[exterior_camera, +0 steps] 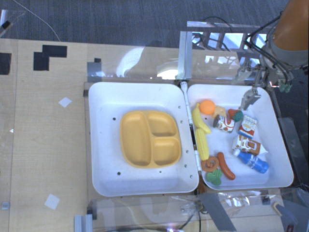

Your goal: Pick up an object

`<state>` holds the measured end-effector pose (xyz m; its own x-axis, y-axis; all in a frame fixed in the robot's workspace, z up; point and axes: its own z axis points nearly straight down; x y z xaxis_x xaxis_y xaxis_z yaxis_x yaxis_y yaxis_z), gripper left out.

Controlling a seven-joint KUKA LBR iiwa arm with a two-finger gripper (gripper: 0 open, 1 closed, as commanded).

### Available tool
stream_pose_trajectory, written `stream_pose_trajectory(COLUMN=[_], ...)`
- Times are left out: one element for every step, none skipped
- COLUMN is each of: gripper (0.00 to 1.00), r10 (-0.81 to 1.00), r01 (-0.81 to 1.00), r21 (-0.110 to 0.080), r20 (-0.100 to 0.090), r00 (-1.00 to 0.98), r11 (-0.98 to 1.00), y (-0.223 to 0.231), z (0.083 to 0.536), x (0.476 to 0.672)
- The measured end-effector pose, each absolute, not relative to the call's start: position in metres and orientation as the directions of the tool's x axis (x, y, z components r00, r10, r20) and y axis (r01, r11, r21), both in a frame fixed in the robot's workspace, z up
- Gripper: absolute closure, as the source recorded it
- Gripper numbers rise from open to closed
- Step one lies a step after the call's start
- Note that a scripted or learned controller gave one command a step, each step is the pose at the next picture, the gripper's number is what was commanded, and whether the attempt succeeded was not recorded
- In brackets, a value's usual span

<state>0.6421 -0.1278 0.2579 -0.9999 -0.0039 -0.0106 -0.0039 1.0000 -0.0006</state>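
Note:
The right bin (275, 129) holds several toy foods: an orange ball (207, 106), a yellow banana (199, 120), a corn cob (202, 144), a red sausage (226, 166), a blue bottle (254, 162), small cartons (246, 126) and a can (224, 124). My gripper (249, 99) hangs over the bin's back right part, just above the cartons. Its fingers look close together with nothing between them.
In the left bin (104, 129) lies a yellow divided plate (149, 138). A metal frame (212, 37) stands behind the right bin. The arm's orange band (292, 25) fills the upper right corner. Black marks sit on the wooden bench at the left.

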Motion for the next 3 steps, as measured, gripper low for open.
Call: stream_pose_trajectory(gripper=[0.00,0.00,0.00], r10=[0.422,0.745,0.929], r01=[0.422,0.745,0.929], r21=[0.001,0.020,0.009], r20=[-0.005,-0.029,-0.006], r00=[-0.907,-0.666,-0.370], r11=[0.907,0.667,0.370], y=[-0.177,-0.179,-0.173], z=[0.139,0.099,0.089], x=[0.609,0.573,0.631])
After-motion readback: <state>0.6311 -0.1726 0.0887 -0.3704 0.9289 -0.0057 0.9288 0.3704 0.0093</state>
